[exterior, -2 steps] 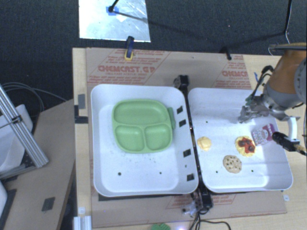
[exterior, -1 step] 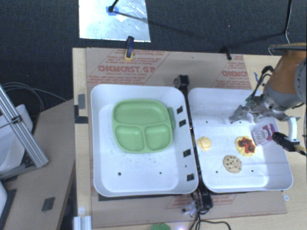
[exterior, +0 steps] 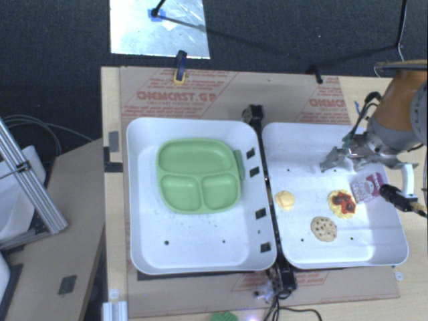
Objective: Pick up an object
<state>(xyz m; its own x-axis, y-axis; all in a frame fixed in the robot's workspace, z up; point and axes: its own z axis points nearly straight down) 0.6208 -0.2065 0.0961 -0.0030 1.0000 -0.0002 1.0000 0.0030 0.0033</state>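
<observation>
Cookie (exterior: 324, 229) in right bin (exterior: 388, 249) — pincer (exterior: 332, 160) hovers well apart.

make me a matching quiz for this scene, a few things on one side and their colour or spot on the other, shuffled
Things:
1. tray
2. cookie
3. yellow lump
4. packet

Descriptions:
A. pink and white, by the right bin's far right side
B. green, three compartments, in the left bin
C. pale yellow, nearest the divider between the bins
D. tan with dark specks, toward the right bin's near edge

Pairs: 1-B, 2-D, 3-C, 4-A
</observation>
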